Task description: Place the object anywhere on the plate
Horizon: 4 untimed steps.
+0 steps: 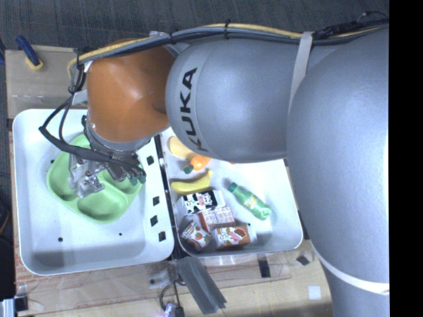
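A green divided plate [109, 207] lies in the left bin [39, 243]. My gripper [87, 179] hangs right over the plate's upper middle, its metal fingers pointing down at the green surface. I cannot make out any object between them. The arm's orange band and grey body cover the plate's top edge and much of both bins.
The right bin [285, 233] holds a yellow banana [190, 184], an orange fruit [196, 162], a green bottle [250, 201], a black-and-white carton [199, 202] and brown snack packs [225, 233]. A blue clip [28, 51] sits on the bench at upper left.
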### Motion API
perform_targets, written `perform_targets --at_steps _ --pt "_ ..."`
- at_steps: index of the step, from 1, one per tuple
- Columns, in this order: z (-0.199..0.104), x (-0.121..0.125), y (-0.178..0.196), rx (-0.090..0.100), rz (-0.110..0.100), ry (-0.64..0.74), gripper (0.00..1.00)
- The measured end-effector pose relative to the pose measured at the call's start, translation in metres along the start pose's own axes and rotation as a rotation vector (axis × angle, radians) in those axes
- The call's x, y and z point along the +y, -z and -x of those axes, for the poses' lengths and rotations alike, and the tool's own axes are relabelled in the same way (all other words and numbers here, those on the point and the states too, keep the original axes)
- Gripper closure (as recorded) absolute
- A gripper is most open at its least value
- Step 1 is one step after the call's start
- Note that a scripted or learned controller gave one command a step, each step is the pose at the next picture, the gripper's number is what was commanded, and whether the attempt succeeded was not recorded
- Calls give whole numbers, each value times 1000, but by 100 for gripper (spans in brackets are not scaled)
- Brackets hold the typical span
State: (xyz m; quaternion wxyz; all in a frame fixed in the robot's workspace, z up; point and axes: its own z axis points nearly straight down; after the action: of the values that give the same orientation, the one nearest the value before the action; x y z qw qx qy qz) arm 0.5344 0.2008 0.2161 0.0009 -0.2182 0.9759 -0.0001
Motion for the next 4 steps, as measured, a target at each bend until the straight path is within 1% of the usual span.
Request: perform_targets --at_steps 1,2,3,4 --pt "-35 -8 14 1 0 79 100" --pt "-35 -8 14 2 0 79 0" --pt "-34 -7 25 0 -1 83 100" --pt "68 -17 -20 0 1 195 100"
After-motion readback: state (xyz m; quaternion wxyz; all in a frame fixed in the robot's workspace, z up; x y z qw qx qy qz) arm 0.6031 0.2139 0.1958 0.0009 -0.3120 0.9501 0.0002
